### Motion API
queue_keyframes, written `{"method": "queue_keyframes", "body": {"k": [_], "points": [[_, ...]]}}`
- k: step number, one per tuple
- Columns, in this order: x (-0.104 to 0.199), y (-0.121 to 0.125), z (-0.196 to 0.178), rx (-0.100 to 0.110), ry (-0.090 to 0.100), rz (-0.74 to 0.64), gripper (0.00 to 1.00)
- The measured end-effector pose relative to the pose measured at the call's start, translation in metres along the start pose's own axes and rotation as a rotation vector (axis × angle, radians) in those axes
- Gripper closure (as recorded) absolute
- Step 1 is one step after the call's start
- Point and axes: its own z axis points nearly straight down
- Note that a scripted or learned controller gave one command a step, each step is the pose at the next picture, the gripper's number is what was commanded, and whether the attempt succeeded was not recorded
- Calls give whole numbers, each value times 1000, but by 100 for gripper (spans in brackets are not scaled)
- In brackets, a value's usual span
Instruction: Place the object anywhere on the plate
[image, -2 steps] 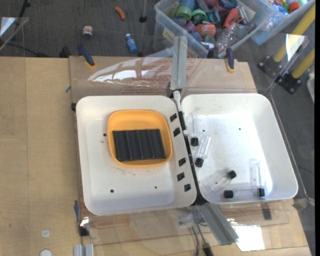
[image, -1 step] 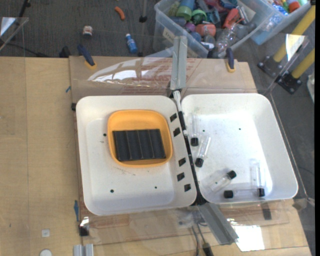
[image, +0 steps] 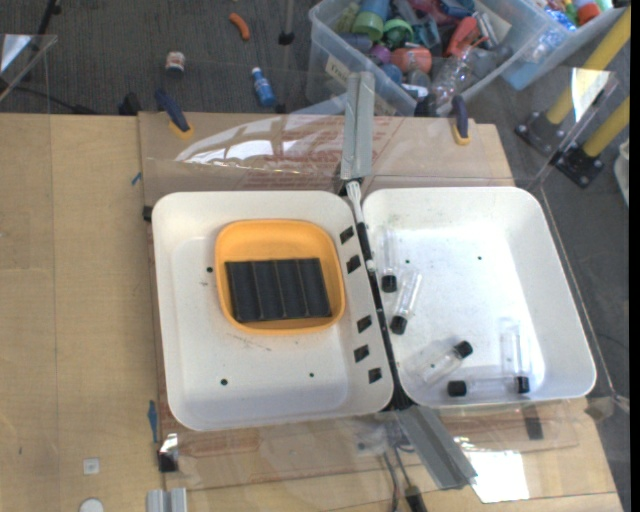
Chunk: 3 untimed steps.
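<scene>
**Operator:** Report task status.

**Arm:** Status: not started, in my judgement. The orange plate (image: 280, 240) sits in the left bin (image: 190, 330). It carries only a dark ribbed block (image: 278, 289) at its centre. The objects to move are clear vials with black caps, and all lie in the right bin (image: 530, 230). One vial (image: 405, 300) lies near the divider (image: 372, 300) between the bins, with another (image: 388, 262) just above it. A third vial (image: 445, 357) lies lower down, a fourth (image: 490, 384) lies along the near wall, and a fifth (image: 512, 350) lies toward the right side. No vial touches the plate.

**Operator:** Report end effector state.

**Arm:** Cannot tell. I cannot say whether my gripper is spread, pressed together or pinching anything.

**Operator:** What steps are left?

**Arm:** All of them: pick one vial, carry it over the divider, set it on the plate.

**Operator:** Describe edges and open room.

**Arm:** The upper half of the right bin is bare and gives free approach. The two vials near the divider lie close to that wall, so I judge finger room tight there. The vial at the near wall has the same limit. The third vial lies apart from the walls and is the easier pick. On the plate, the block takes the middle, and a bare orange margin is free around it, widest along the far rim.
</scene>
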Motion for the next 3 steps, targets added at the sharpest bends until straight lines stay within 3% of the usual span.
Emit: {"method": "queue_keyframes", "body": {"k": [1, 3], "points": [[-6, -4, 0, -1, 0, -409, 100], [5, 2, 1, -2, -3, -845, 100]]}}
